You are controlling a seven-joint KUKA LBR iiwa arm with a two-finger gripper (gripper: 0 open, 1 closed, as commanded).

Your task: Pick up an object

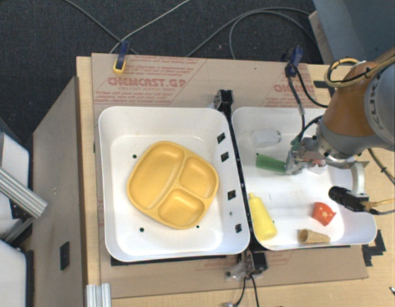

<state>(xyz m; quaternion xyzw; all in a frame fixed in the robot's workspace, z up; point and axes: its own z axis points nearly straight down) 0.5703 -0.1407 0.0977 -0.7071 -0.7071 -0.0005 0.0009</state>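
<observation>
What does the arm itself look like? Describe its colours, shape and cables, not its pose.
The arm is a thick rounded grey body with a broad orange band above the wrist. Yellow and black cables loop over its top. Below the band sits a grey metal ring, then the gripper of small grey and dark metal parts.

Bright, even overhead light; soft shadows, sharp focus throughout.

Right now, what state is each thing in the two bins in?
Yellow tray: flat, upright, in the left bin.
Green object: lying flat, at the gripper.
Yellow bottle: on its side.
Red object: resting, untouched.
Tan piece: lying by the right bin's front wall.
</observation>
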